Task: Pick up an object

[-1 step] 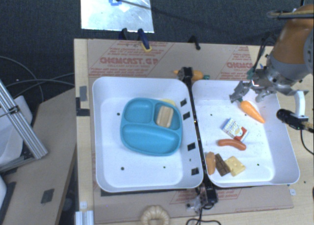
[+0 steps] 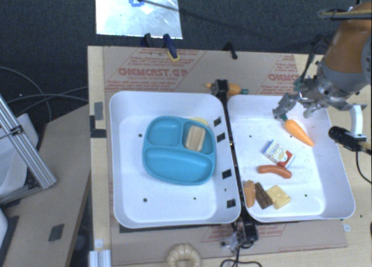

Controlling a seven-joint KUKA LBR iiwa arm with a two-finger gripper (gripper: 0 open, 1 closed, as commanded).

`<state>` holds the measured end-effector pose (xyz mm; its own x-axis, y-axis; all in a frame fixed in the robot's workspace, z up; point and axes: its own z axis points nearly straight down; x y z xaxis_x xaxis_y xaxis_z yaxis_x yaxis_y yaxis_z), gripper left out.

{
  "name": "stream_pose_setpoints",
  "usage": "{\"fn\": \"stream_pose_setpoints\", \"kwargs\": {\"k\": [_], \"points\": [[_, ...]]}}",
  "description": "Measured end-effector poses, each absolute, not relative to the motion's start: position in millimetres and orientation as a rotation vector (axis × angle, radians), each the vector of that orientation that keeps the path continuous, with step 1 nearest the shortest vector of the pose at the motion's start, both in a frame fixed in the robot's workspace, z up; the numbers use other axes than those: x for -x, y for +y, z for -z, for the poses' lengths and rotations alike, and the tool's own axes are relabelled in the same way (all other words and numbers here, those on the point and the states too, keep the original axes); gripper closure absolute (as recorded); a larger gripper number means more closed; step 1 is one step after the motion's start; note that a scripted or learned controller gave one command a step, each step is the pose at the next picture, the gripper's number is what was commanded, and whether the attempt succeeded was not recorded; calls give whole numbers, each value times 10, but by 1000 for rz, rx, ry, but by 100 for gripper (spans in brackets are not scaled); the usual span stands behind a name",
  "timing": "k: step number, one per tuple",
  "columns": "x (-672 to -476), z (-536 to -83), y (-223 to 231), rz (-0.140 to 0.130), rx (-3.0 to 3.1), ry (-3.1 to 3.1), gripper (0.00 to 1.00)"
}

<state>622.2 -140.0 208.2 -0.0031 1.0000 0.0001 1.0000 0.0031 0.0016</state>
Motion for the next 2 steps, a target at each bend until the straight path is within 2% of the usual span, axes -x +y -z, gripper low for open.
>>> {"fn": "stream_pose_setpoints", "kwargs": {"k": [1, 2], "points": [[-6310, -1604, -1430, 2, -2219, 2225, 0], [-6221, -1134, -1437, 2, -2221, 2224, 0]]}}
